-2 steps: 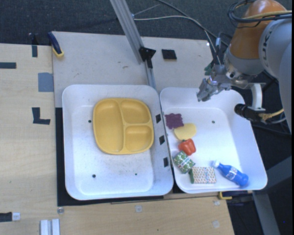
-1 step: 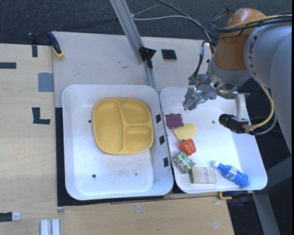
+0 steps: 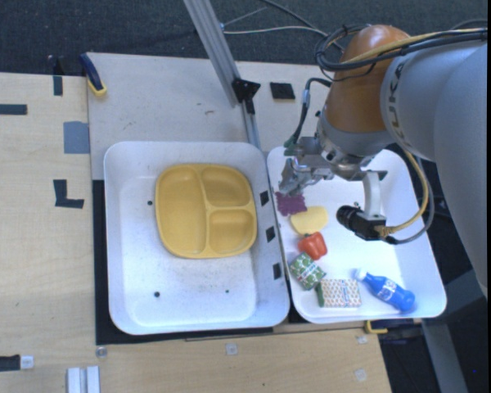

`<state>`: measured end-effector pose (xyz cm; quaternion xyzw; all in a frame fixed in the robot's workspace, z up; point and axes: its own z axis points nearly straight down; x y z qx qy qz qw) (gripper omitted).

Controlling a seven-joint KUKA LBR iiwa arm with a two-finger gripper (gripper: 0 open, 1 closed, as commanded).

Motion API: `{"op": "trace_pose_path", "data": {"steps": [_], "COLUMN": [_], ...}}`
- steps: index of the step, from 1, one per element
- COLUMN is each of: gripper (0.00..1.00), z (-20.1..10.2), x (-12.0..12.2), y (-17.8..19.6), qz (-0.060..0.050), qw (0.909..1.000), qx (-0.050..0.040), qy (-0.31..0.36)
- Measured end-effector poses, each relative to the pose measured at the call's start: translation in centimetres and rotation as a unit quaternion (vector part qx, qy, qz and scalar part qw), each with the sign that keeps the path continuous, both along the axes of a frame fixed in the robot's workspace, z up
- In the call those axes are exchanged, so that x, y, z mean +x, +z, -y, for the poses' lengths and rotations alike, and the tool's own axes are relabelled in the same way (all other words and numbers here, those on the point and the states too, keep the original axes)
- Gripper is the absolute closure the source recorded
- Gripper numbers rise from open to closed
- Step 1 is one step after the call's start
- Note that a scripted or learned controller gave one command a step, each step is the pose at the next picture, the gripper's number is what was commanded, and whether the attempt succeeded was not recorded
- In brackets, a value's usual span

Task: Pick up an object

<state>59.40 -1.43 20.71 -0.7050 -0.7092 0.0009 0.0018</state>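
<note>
Purple toy (image 3: 291, 203) lies at the left edge of the right bin (image 3: 421, 281), touching a yellow piece (image 3: 309, 219), with the yellow divided plate (image 3: 205, 210) alone in the left bin (image 3: 127, 244) beyond. I see the gripper (image 3: 295, 176) poised directly over the purple toy, though I cannot tell its opening from this angle. I would descend straight and keep clear of the bin wall, since the red pepper (image 3: 313, 245), green packet (image 3: 306, 272) and blue bottle (image 3: 387, 291) crowd nearby.
</note>
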Motion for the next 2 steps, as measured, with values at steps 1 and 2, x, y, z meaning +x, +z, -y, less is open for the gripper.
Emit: {"op": "trace_pose_path", "data": {"steps": [1,2], "gripper": [1.00,1.00], "z": [-4.6,-9.1], "x": [-1.5,-3.6], "y": [-0.4,1.0], "qz": [0.000,0.000], "qw": [1.0000,1.0000], "qx": [-0.0002,0.0003], "qy": [0.000,0.000]}}
